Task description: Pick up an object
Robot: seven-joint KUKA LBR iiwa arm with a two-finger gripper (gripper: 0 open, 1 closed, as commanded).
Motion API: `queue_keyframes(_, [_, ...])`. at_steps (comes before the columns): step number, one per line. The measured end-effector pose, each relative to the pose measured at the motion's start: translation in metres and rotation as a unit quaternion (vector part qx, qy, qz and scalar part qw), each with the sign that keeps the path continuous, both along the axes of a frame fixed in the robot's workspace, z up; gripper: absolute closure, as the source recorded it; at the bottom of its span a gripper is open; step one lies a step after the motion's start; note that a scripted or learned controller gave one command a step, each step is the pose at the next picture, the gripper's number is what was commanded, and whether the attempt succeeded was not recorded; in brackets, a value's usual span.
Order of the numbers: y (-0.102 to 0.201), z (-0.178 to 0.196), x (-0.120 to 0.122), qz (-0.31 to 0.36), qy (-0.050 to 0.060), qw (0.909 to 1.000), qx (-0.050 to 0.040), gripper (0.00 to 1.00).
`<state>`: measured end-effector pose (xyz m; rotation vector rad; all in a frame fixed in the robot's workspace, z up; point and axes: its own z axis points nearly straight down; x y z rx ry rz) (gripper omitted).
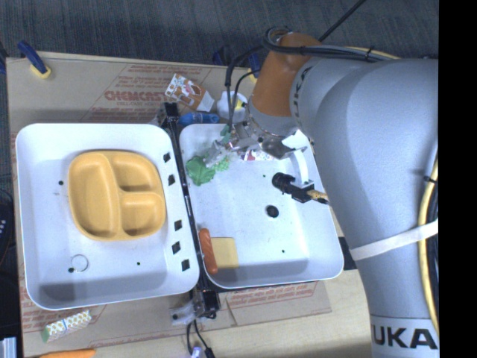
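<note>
Start with the writing. On the arm (358, 148), at the lower right of the frame, you can read the white letters "UKA"; the frame edge cuts off whatever comes before them. The cardboard (89, 80) under the bins carries red print along the top. The largest word seems to begin "CHEM", and the smaller lines beneath it are too blurred to read. A small printed packet (182, 89) lies on the cardboard above the gap between the bins, and its label is not legible either.

The gripper (232, 144) is at the upper left of the right bin (253, 248), just below the arm's orange band (276, 80). You cannot tell whether it is open or closed, because from this angle it is a tangle of metal and glare. The green thing (201, 168), crumpled and leafy in look, lies in the same upper left corner of that bin, immediately to the lower left of the gripper. Whether the two touch cannot be made out, and nothing shows it being gripped.

Elsewhere in the right bin, an orange stick (206, 250) lies along the left wall near the bottom, with a tan block (225, 252) just beside it on the right. A small dark dot (272, 212) sits alone mid-floor, too small to identify.

The left bin (37, 200) holds a yellow tray (115, 194) with three compartments. The arm covers the right bin's upper right corner and part of its right rim.
</note>
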<state>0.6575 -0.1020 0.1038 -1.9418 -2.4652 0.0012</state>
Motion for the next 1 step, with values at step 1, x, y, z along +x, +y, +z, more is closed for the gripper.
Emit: queue_keyframes(1, [0.0142, 0.0886, -0.0781, -0.061, 0.0, 0.9981, -0.0009, 1.0])
